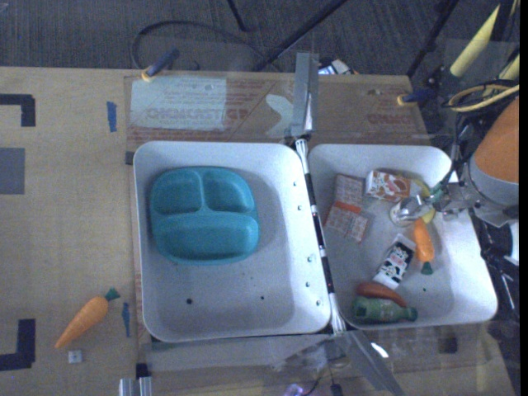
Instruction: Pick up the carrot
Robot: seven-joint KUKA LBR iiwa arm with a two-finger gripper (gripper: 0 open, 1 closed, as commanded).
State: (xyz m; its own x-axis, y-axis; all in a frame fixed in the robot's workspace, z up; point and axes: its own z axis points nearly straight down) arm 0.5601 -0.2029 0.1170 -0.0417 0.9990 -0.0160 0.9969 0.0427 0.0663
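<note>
A small orange carrot (423, 242) with a green stub at its lower end lies in the right bin (462, 291), toward its right side. My gripper (412, 209) reaches in from the right, and its metal tip sits right at the carrot's upper end. The slanted view does not let me tell whether it touches the carrot. A second, larger carrot (82, 320) with a green top lies on the wooden bench, left of the left bin.
The right bin also holds a black-and-white carton (396, 262), a red pepper-like item (379, 290), a green bottle (384, 310), two flat packets (349, 209) and a small box (388, 186). A teal divided plate (204, 213) sits in the left bin (247, 304).
</note>
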